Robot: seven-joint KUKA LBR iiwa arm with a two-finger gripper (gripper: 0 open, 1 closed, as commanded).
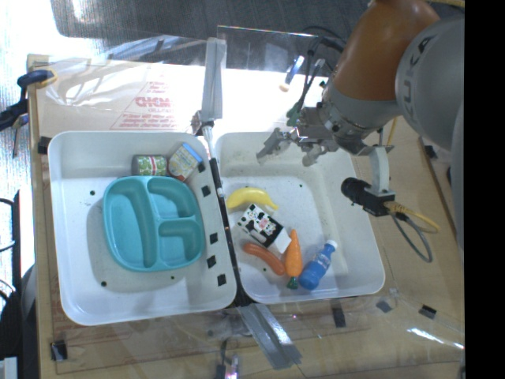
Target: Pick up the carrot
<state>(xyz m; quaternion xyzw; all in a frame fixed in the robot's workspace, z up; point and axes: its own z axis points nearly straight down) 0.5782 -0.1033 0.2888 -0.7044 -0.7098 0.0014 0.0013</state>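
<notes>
we see the grey arm (pixel 410 61), with its orange band, reaching in from the upper right of the frame. its end effector (pixel 291 150) hangs over the upper part of the right bin (pixel 347 235), its two fingers (pixel 271 146) spread apart with nothing between them.

the carrot (pixel 293 255) lies in the lower middle of that right bin, well apart from the end effector and lower in the frame. it stands nearly upright in the picture, its green end towards the bottom edge. to its left, touching or almost touching it, lies a reddish sausage (pixel 264 257). just to its right a blue bottle (pixel 317 266) with a white cap slants up to the right. above the sausage sits a small black and white carton (pixel 259 223), and above that a yellow banana (pixel 251 197).

the left bin (pixel 71 212), in the left half of the frame, bears a turquoise divided tray (pixel 155 221). above the tray, near the wall between the bins, lie a small green can (pixel 149 165) and a pale packet (pixel 184 161), close beside each other.

both bins rest on the tabletop (pixel 410 290), with a sheet of clear plastic (pixel 134 93) with red print on it behind the left one.
</notes>
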